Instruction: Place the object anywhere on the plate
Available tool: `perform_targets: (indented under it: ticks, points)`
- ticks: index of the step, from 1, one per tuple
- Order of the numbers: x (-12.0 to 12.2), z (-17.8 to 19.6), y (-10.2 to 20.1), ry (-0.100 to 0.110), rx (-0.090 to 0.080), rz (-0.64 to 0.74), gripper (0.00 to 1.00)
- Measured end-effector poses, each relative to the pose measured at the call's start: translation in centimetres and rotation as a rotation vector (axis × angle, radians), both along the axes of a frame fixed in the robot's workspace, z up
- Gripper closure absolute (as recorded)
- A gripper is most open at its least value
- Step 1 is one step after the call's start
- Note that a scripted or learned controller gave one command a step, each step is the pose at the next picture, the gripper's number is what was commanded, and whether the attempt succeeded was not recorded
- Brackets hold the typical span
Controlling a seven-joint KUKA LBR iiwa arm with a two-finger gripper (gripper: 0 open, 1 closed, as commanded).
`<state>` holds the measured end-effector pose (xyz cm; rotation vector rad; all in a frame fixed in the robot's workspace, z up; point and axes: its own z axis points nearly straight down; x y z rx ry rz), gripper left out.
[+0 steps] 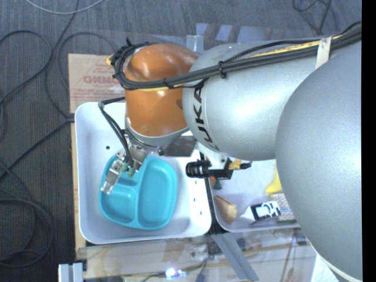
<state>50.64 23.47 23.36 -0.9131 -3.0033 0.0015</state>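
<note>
A light blue divided plate (150, 195) lies in the left white bin (88, 157), towards its front. The arm's orange band and grey wrist hang over the bin's back half. My gripper (116, 174) reaches down over the plate's upper left compartment, at or just above its surface. A small green bit (127, 170) shows right at the gripper's tip. I cannot tell whether it is a held object or part of the tool. The arm hides the back of the plate.
The right bin (218, 223) holds a tan piece (227, 208), a yellow item (274, 184), a black and white packet (267, 211) and a small dark green thing (217, 184). The big grey arm covers most of that bin. Cables lie on the carpet to the left.
</note>
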Motion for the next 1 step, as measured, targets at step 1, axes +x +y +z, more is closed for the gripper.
perform_targets:
  ticks: [1]
  points:
    - [0.00, 0.00, 0.00, 0.000, 0.000, 0.000, 0.00]
